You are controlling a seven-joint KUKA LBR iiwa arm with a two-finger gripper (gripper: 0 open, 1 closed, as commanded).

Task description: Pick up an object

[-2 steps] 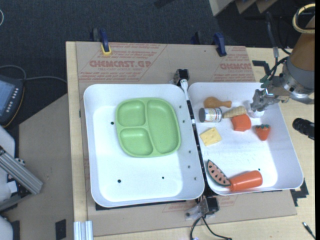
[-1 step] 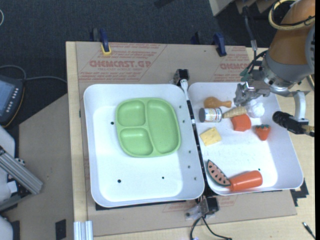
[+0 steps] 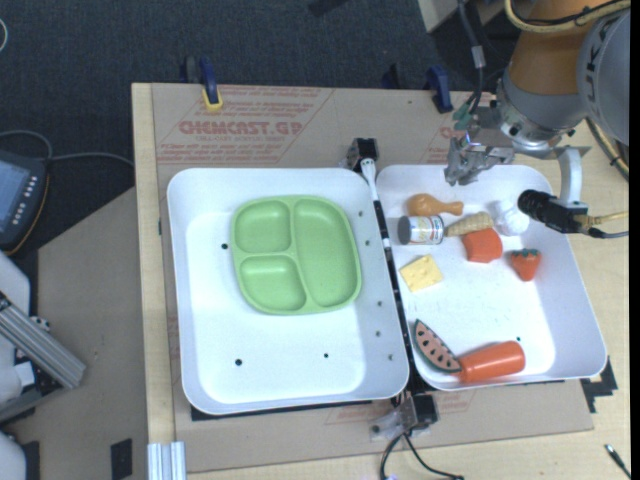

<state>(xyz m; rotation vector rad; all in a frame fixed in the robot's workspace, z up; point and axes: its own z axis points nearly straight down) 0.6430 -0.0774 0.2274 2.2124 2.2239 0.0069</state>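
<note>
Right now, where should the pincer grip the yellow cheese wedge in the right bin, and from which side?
Probably across the two long flat edges of the cheese wedge, coming straight down from above. It lies flat on the right bin's floor with free space on all sides; the small jar is close above it, so descending vertically avoids that. The pincer hovers over the bin's upper edge.

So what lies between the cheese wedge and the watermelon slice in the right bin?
In the camera view, the stretch from the cheese wedge down to the watermelon slice is bare white floor of the right bin.
</note>
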